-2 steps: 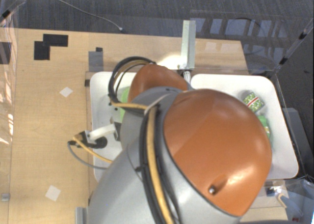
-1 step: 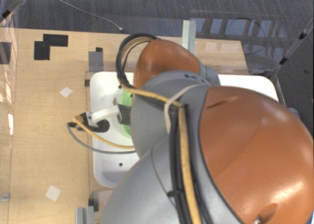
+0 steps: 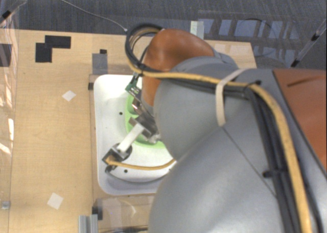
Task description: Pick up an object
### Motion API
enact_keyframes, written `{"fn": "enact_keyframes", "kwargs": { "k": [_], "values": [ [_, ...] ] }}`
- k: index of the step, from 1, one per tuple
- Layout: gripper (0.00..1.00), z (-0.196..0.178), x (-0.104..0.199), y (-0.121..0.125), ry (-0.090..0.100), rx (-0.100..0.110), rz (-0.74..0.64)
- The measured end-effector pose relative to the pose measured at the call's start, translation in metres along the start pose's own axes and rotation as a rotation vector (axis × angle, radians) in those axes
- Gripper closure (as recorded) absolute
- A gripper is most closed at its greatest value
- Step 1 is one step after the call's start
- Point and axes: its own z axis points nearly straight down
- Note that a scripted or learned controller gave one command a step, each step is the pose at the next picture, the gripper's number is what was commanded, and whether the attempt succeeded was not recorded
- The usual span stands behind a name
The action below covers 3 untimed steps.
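The pincer [image 3: 144,123] is down inside the white bin [image 3: 109,117], close to the middle of it. We see some shiny metal bits of it, and the rest is tucked under the arm [image 3: 230,155]. We cannot tell if the pincer is apart or together, and we cannot tell if it has hold of anything.

From the one camera above the bench, the green thing [image 3: 150,144] lies in the white bin too. It is bright lime green, with a round edge. It sits toward the right side of the bin, and the pincer is right over it; we cannot tell if they touch. A big part of the green thing is hidden under the arm, so we see a curved strip of it.

The arm is big and grey. It comes in from the right of the white bin and covers the bin's right side. Its orange band [image 3: 173,48] sits over the bin's far edge.

The white bin rests on a pale wooden bench [image 3: 51,135]. Past the bin's far left corner there is a black mark [image 3: 51,48] on the wood.
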Motion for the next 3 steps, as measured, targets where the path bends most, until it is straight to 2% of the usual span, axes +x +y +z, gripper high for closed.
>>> {"fn": "enact_keyframes", "kwargs": {
  "k": [1, 2, 3],
  "values": [
    [1.0, 0.146, 0.008, 0.007, 0.007, -0.003, -0.585],
    [1.0, 0.055, 0.018, 0.017, 0.003, 0.001, 0.104],
    [1.0, 0.061, -0.005, 0.005, 0.001, 0.003, 0.6]
  ]
}}
